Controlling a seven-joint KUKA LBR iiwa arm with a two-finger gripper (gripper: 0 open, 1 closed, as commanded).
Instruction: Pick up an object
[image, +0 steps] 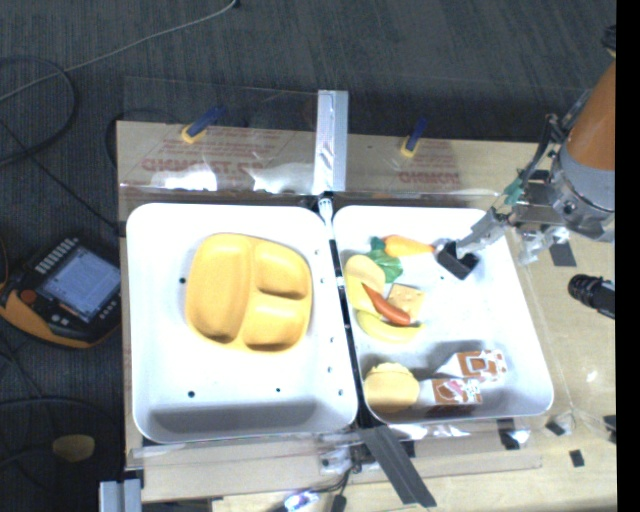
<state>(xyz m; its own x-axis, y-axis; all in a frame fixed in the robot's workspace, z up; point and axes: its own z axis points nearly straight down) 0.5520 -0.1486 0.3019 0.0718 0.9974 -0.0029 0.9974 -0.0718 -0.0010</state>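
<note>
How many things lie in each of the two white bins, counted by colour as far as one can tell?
Yellow: 3, a divided tray in the left bin; a banana and a round bun-like piece in the right bin
Orange or red: 2, a carrot-like piece and a red pepper
Brown and white packets: 2
Total: 7, some overlapping pieces are uncertain

Handheld control pendant (62, 290) and black cables (40, 80) on dark floor.

We see two glossy white plastic bins (150, 300) on a pale tan table (560, 330). One holds a yellow three-part plate (247, 290); the other a yellow banana (385, 328), red chilli (388, 304), orange-and-green carrot (400, 245), beige bun (391, 385) and red-brown patterned carton (468, 378).
</note>
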